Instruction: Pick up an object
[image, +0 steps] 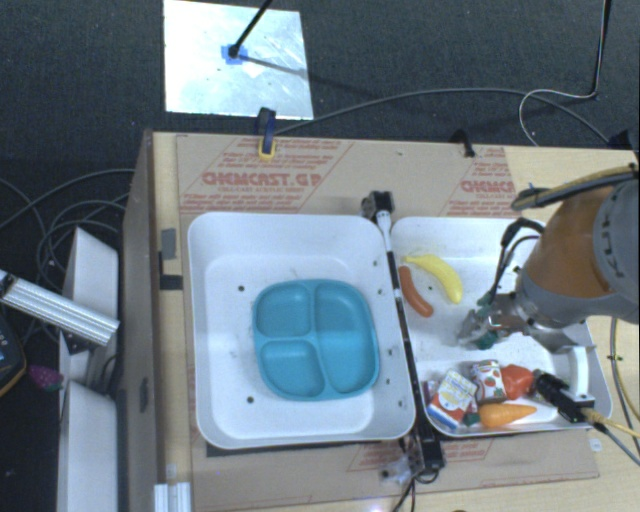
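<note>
Left shallow white bin (225, 250): blue sectioned plastic plate (316, 336) centred, wide bare margins left around it. Right shallow white bin (440, 240): yellow banana (436, 274) and red sausage (415, 291) near the divider; small printed carton (453, 392), orange carrot (506, 413) crowded along the front edge. Gripper (482, 330) lowered mid-bin; opening of fingers cannot be told.

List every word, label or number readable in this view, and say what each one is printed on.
"CHEMCAST GP": red print on the brown board behind the left bin; it repeats partly near the right bin, cut off by the arm.
Small cartons in the right bin: printing too small and blurred to read.
Fainter red print on the board: unreadable.
</note>
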